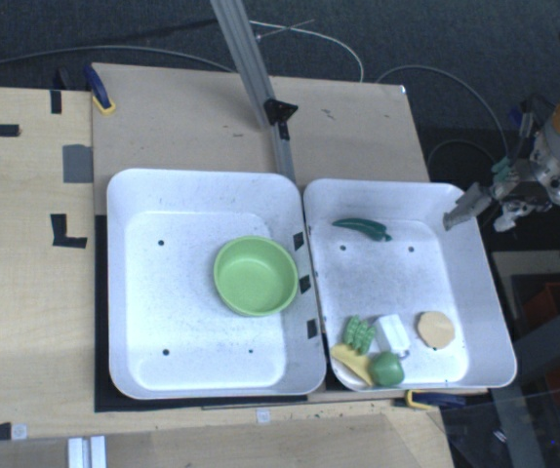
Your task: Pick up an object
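My claw [483, 208] hangs over the right bin's [475, 271] far right edge, spread open and holding nothing. The tan disc [436, 329] near that bin's near right corner looks light, stiff; I'd pinch across its rim.

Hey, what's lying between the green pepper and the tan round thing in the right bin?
Nothing: in the camera view, the stretch between the green pepper and the tan round piece is bare white bin floor.

bowl [256, 276] in left bin [134, 213]; pepper [361, 227] behind round block [436, 330] in right bin [475, 291].
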Robot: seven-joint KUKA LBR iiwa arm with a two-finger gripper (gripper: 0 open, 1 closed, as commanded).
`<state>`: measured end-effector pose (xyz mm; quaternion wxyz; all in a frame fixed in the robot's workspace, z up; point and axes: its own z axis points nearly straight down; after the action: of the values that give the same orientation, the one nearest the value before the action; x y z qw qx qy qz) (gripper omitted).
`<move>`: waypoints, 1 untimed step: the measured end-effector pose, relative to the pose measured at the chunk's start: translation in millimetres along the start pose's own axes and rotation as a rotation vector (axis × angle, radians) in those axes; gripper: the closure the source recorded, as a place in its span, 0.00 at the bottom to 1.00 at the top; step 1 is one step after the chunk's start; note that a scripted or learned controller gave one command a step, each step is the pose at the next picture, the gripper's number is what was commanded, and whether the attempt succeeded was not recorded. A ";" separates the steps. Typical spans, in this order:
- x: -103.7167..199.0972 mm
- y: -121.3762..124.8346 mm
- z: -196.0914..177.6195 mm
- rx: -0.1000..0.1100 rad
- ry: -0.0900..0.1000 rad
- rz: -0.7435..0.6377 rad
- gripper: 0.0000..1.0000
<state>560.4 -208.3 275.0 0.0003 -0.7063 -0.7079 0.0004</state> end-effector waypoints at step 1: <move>0.0 0.0 0.0 0.000 0.000 0.000 0.00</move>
<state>560.4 -208.3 275.0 0.0003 -0.7063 -0.7079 0.0004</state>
